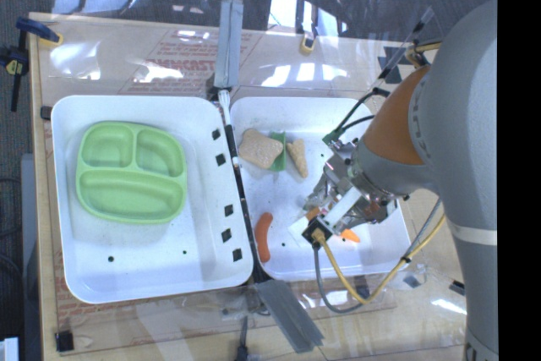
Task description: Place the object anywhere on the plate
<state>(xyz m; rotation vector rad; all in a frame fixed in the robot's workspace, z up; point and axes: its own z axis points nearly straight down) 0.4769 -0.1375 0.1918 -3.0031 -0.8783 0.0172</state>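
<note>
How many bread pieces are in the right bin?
2: one bread slice near the right bin's upper left, one narrower bread wedge just right of it. The arm could hide others.

On my feed the plate (131, 172) is a pale green, and the left bin (127, 254) and right bin (283, 203) are both white. I see a tan bread slice (259, 150), a tan wedge (297, 158), a dark green leaf (277, 155), an orange-red sausage (264, 236) and a bright orange scrap (351, 237). The arm (469, 97) is grey with an orange band (401, 131).

Glossy plastic plate (131, 172), white bins (152, 275)
</note>
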